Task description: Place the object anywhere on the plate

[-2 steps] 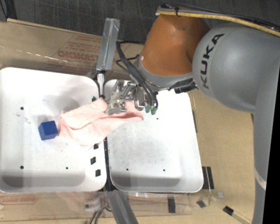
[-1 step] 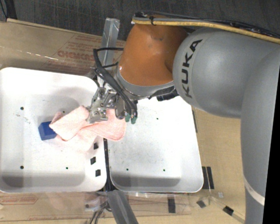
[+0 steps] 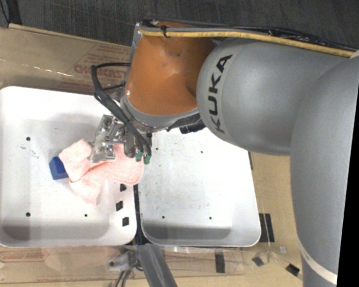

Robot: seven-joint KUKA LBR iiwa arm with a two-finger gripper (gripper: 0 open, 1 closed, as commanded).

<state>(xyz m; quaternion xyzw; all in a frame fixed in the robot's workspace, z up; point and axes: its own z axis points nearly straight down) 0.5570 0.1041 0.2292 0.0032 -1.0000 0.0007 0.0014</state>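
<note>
While the bulky grey KUKA arm [image 3: 282, 87] with its orange wrist band [image 3: 162, 67] reaches in from the right and covers much of the upper bench, two shallow white plastic bins sit side by side below it on a pale wooden bench [image 3: 282, 203]. The left white bin [image 3: 11, 152] holds the task's things; the right white bin [image 3: 192, 199] lies just beside it, their rims touching near the middle. A crumpled pink cloth [image 3: 102, 173] lies in the right half of the left bin. The metal two-finger gripper [image 3: 110, 144] hangs directly over the cloth's upper edge, and whether it is released or clenched cannot be told from here. A small blue block [image 3: 58, 168] rests against the cloth's left edge.
</note>
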